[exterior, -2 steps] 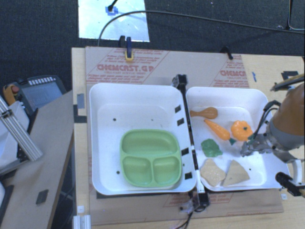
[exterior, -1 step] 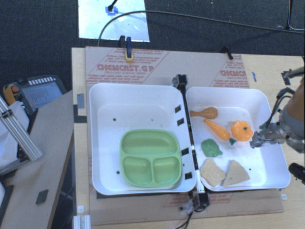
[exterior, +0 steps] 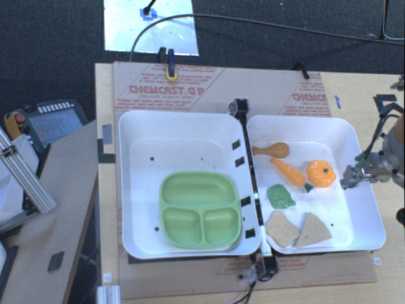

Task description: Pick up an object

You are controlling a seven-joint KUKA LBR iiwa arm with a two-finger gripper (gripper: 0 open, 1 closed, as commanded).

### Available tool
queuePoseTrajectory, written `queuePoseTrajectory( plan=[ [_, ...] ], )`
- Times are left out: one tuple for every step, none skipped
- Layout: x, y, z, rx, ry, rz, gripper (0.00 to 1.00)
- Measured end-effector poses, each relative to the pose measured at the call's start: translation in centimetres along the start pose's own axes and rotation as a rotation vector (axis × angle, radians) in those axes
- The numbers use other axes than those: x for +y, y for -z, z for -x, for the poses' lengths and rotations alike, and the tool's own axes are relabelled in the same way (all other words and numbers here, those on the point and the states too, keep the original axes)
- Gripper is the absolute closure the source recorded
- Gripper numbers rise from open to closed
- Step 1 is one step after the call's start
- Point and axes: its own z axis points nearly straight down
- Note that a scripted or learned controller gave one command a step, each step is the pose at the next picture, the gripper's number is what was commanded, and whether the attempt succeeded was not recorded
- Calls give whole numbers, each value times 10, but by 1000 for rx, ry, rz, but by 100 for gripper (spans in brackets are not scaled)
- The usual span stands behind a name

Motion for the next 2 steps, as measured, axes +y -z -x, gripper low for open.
queuePoseTrajectory(
  plan=[
    [2,54,1,-1,0,1,100],
    [8,39,-52,3,4,-3,100]
  ],
)
